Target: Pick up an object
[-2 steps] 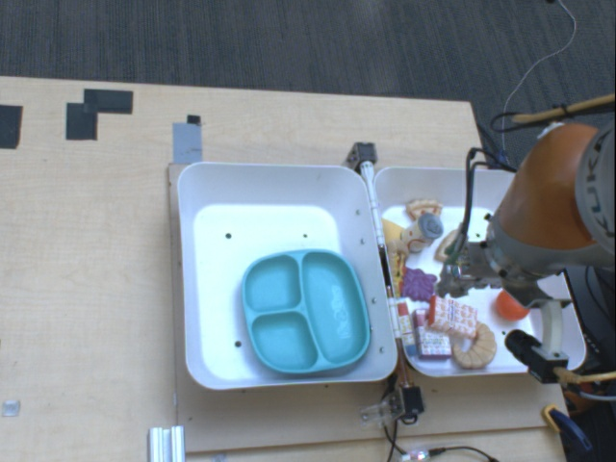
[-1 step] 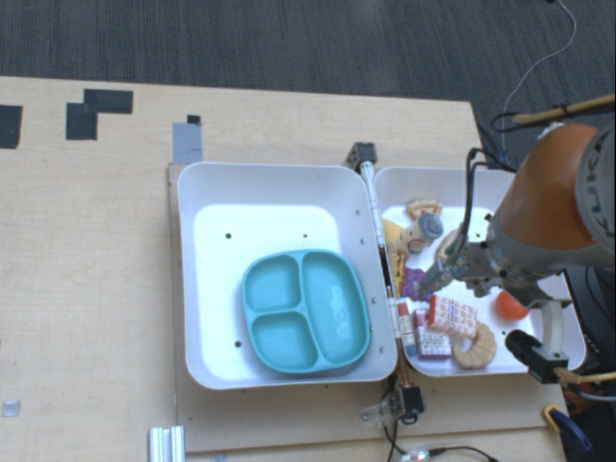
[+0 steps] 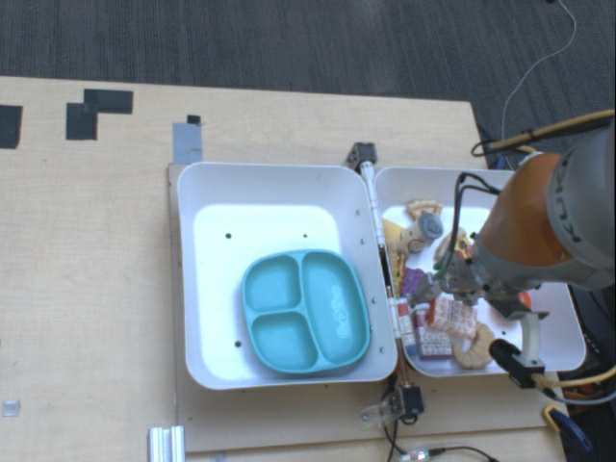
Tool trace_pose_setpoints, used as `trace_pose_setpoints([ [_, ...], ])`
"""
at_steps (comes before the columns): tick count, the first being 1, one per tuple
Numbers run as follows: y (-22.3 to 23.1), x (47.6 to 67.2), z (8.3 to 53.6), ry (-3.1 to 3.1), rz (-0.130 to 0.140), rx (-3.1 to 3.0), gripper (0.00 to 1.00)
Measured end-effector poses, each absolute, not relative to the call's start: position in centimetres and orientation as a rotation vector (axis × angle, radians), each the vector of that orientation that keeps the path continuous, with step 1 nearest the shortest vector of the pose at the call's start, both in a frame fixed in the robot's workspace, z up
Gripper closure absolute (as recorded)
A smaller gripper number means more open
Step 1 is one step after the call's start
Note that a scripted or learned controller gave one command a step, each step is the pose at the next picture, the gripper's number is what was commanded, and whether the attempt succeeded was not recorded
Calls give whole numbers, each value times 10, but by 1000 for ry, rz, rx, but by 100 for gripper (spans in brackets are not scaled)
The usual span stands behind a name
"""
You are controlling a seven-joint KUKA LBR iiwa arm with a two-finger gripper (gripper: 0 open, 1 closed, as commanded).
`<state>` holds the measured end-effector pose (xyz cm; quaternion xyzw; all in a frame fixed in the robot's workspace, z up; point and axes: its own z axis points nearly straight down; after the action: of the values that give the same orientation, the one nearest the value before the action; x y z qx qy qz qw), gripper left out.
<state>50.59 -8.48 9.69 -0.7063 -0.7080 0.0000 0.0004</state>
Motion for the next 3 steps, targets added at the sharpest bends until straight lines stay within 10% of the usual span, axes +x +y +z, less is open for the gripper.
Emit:
trace_pose_setpoints([
  [1, -84, 508, 108, -2228, -5, -2217, 100],
  [2, -14, 554, 185, -2229, -6, -2216, 100],
  [3, -15, 554, 185, -2229, -3, -2216, 0],
])
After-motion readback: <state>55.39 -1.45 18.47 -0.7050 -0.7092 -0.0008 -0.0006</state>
